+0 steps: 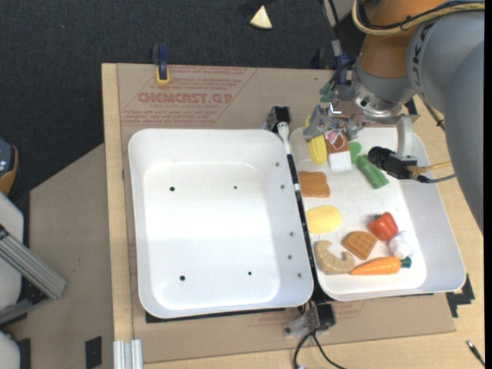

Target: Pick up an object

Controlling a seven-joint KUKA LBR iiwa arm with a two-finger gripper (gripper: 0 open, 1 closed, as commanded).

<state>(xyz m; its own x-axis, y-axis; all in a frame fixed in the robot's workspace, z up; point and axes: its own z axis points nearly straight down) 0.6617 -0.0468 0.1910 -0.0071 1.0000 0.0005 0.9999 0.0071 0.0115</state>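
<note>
At the right bin's (430, 279) near edge lie a carrot (375, 267), a waffle (359, 244) and a lemon (324, 219). Farther back, a corn cob (317, 149) and a white block (339, 161) sit directly under the gripper (335, 133). Its fingers are lost among them; open or closed, I cannot tell.

— Bright, even light from above; the left bin (207, 221) nearly blows out to flat white, left of the gripper (332, 125).

— Shadows?

— Soft ones. A grey band falls across that bin's lower half, and a thin dark line runs under both bins' near edges. The arm (430, 44) dims the patch just beneath the gripper.

— Sharpness?

— Middling. The small items below the gripper read as colours with fuzzy edges, and the gripper itself is a muddle. The dark floor behind it is grainy; the orange band shows a mild sheen.
</note>
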